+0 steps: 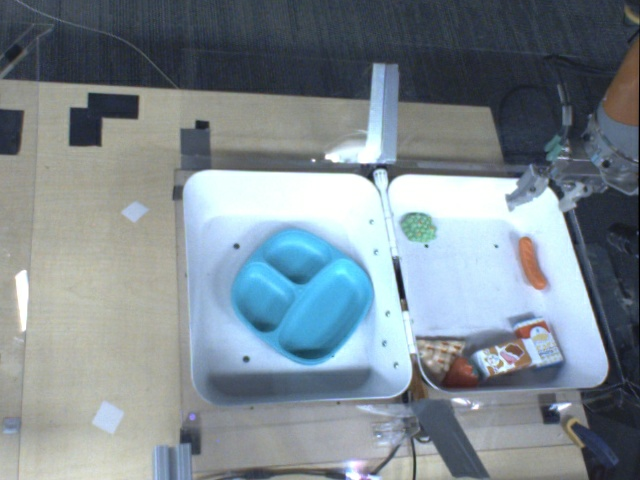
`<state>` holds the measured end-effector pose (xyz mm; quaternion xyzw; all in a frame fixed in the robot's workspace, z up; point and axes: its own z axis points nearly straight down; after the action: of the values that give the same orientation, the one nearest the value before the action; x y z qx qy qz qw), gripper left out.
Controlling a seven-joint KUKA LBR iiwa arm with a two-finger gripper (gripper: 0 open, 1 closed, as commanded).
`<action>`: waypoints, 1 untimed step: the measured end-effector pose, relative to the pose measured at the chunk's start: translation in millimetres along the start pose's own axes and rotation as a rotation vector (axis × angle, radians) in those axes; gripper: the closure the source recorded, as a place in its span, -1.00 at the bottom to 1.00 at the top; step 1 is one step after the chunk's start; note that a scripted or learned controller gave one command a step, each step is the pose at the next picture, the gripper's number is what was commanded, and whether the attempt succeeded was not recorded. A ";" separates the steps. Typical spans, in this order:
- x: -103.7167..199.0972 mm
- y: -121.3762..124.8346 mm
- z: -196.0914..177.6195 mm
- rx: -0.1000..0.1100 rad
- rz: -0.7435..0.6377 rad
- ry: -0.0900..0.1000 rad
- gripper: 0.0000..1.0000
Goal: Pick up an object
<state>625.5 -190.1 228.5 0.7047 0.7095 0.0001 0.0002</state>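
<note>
Pale wood covers the bench (90, 298) I am working over, with black squares (100, 116) marked near its far left and dark grey carpet (300, 18) beyond its far edge, where a thin cable trails. On it sit two shallow white bins, touching along a central seam. My left bin (210, 218) holds a blue three-compartment tray (302, 294), lying flat near the middle. My right bin (470, 268) holds a small green bumpy ball (419, 227) near its far left corner, an orange sausage-shaped piece (533, 263) by the right wall, and along the near wall a small carton (517, 351) beside a waffle-patterned piece (440, 352) and something red (460, 373). My gripper (549, 186) hangs over the right bin's far right corner, its two fingers spread apart with nothing between them, well apart from every object.
</note>
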 end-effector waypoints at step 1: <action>-13.2 -72.0 93.1 0.001 0.065 0.001 -1.00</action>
<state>553.6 -203.8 135.3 0.7275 0.6861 -0.0001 -0.0005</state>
